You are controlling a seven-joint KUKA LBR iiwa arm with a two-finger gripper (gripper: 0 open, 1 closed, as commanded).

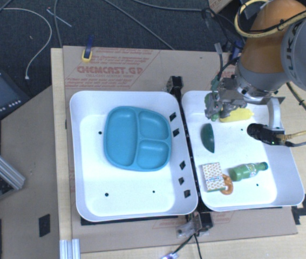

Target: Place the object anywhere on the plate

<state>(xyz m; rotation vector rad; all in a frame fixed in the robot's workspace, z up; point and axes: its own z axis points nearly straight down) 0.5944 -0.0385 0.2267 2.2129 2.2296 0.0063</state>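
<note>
Gripper (216,111) is hovering low in right bin (287,190), just beside yellow object (238,114), maybe a banana; can't tell its opening or grip. Blue divided plate (137,138) is sitting in left bin (88,161). Green bottle (247,170), dark green item (208,137) are lying nearer bin's front.

My arm (298,36) comes in from the upper right, grey casing with the orange band (274,34) bulging just above the wrist. Wrist points steeply down. The gripper (220,108) hangs low at the far end of the right side, metal body facing left. I can't read the finger gap from this angle. A yellow cable loops over the top of the orange section.
</note>
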